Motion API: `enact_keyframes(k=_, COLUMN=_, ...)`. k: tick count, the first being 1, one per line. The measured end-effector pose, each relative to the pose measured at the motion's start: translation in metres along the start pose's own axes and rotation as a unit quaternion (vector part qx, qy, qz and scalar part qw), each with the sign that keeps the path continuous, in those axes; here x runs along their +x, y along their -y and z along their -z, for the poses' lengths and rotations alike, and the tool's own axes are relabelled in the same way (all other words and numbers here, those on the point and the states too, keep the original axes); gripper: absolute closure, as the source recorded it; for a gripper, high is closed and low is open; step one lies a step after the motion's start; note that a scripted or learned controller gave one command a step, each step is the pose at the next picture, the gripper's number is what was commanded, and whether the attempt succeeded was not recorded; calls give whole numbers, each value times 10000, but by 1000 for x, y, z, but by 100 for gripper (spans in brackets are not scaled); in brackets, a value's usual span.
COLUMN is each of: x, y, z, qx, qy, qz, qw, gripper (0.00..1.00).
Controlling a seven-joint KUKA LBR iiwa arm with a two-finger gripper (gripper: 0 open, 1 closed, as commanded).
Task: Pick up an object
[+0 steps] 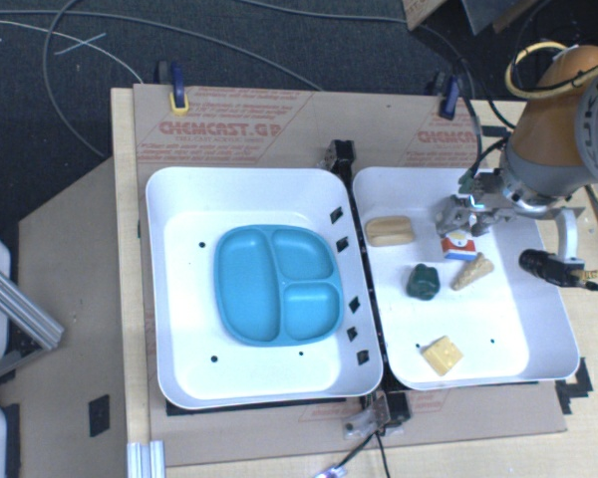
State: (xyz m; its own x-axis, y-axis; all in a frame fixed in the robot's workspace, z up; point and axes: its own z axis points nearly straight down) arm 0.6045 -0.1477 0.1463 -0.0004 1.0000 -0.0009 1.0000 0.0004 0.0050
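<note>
Both white bins (169, 297) look like smooth, slightly glossy plastic, and the blue divided plate (277, 284) in the left one is a smooth, matt plastic. The bench top (249, 119) beneath looks like pale protective paper with red print. The arm (563, 118) has a glossy orange band above grey metal-looking parts.

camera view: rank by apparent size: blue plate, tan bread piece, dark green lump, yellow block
1. Blue plate, by far the largest.
2. Tan bread piece.
3. Yellow block and dark green lump look about alike; I won't rank these two.
</note>
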Motion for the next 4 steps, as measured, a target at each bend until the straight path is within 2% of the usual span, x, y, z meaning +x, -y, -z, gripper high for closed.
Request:
enact_keyframes(k=1, x=9, y=-5, z=50, qx=-7, qy=-1, qz=9, qw=10000, gripper=100)
enact_keyframes(k=3, x=3, y=-17, z=157, qx=-15, qy=5, qz=7, qw=10000, gripper=100)
enact_keyframes(k=4, x=52, y=-6, z=156, qx=32, qy=-17, qz=24, qw=10000, gripper=100)
